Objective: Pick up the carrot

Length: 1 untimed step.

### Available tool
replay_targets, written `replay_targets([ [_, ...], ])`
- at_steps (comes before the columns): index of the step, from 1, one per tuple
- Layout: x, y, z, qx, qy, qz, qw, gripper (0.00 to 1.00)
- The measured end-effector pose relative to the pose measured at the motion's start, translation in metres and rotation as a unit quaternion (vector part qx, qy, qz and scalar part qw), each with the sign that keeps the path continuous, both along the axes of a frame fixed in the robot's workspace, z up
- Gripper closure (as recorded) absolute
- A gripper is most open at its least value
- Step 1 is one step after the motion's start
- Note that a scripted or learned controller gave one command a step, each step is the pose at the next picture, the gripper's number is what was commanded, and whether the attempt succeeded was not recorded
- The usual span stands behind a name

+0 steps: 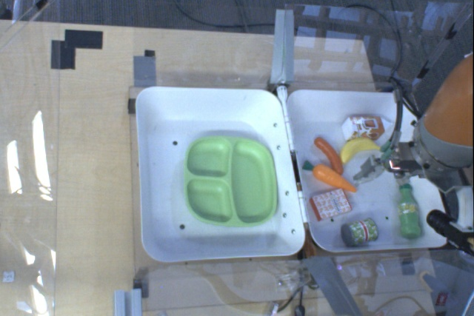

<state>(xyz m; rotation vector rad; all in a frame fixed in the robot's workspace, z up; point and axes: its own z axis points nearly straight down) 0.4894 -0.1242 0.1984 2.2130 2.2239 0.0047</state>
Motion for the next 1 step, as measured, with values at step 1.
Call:
replay_targets([
  [1, 0.056, 0.0366, -0.0953, 0.0006, 0.0, -0.002, 1.0, 0.0],
])
